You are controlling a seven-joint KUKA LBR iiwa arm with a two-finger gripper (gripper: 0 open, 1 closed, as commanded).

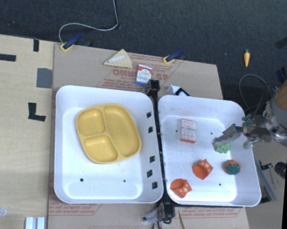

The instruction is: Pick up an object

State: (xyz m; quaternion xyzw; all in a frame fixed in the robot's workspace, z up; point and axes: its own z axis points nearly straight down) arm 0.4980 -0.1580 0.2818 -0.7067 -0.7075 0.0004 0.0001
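While the yellow plate point(108, 133) with three smooth dips lies in the left bin point(60, 179), the gripper point(222, 142) slants down from the right over a bumpy green lump point(223, 148) in the right bin point(211, 108). I cannot tell its fingers' state. Nearby sit one pink box point(187, 130), two orange blocks point(202, 169) and one round toy point(232, 167).

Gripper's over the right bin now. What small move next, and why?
Probably lower straight down a little: the gripper hangs just over the green object in the right bin, with the pink packet and teal-orange ball lying apart from it.
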